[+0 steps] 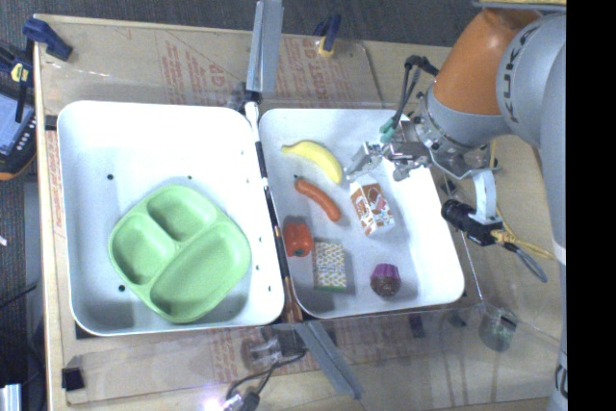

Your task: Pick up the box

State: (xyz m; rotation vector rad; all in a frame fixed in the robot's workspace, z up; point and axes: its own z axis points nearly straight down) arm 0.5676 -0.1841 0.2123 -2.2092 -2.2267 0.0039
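Two white bins sit side by side on the bench. The left bin (77,207) holds a green divided tray (180,252), lying toward its near side. The right bin (433,255) holds a banana (316,158) at its far left, a sausage (319,198) just below it, a red pepper (297,238) against the left wall, a patterned carton (330,266) near the front, and a purple item (386,280) to the carton's right. The box (372,208), red and white, lies flat near the bin's middle, right of the sausage. The gripper (373,156) hangs over the bin's far right part, just above the box and apart from it. Whether it is open or closed cannot be determined.
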